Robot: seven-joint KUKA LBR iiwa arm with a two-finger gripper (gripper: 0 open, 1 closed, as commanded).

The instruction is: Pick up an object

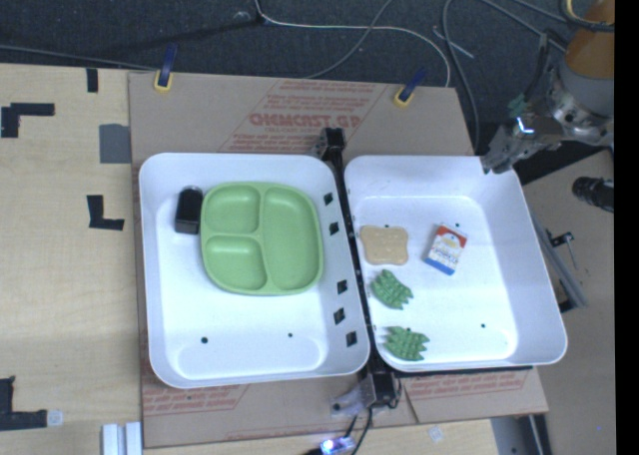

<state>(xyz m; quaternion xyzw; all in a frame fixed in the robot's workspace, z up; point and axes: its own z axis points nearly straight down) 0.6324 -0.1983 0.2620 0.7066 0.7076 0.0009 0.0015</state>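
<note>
The right bin holds a tan slice of toast, a small red, white and blue carton and two green leafy pieces. In the left bin lies a green divided plate with a small black block beside its left edge. My gripper hangs at the upper right, just outside the right bin's far right corner, well above and to the right of the carton. Nothing shows between its fingers.
Both bins rest on a brown cardboard sheet clamped at the back. Cables run over the dark floor behind the bench. A row of black clips lines the seam between the bins.
</note>
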